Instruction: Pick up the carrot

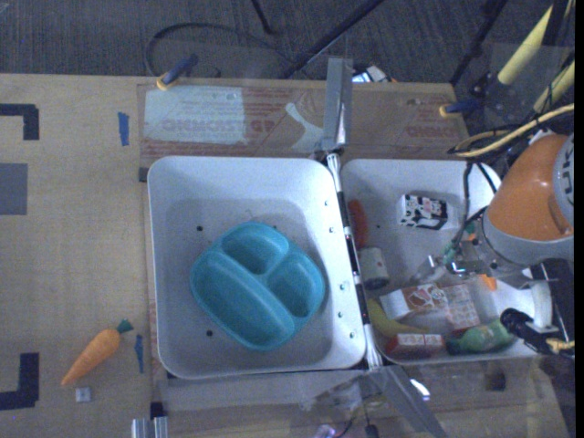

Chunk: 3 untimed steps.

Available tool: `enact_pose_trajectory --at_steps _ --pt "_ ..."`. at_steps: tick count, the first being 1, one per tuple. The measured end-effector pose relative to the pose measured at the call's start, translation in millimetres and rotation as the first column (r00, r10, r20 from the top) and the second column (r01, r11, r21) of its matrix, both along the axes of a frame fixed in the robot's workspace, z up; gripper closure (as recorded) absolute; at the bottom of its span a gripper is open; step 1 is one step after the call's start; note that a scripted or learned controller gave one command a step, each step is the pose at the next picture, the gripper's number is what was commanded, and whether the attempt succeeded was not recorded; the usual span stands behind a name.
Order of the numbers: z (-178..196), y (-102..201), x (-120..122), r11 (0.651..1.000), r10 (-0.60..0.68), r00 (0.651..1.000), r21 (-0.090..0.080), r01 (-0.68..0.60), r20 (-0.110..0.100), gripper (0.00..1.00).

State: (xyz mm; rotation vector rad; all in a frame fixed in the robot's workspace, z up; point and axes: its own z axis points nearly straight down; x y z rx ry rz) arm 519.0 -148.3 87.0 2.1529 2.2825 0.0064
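The carrot (91,356) lies slantwise on the bare bench (73,245) beyond the left bin (173,190), far across both bins from the gripper (461,261) over the right bin (383,181); open or closed, I can't tell.

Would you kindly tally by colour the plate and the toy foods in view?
Teal: 1, plate
Orange: 1, carrot
Red: 1, long toy
Yellow: 1, banana
Green: 1, oblong toy
Total: 5
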Motion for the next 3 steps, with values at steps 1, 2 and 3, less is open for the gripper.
enact_pose_trajectory --at_steps 1,2,3 --pt "34 -58 46 0.909 -0.418 0.909 0.01 0.418 -0.009 0.0" --pt "44 -59 47 0.91 -0.415 0.91 0.004 0.415 -0.005 1.0" --pt "24 -50 75 0.963 -0.269 0.963 -0.002 0.269 -0.003 1.0"
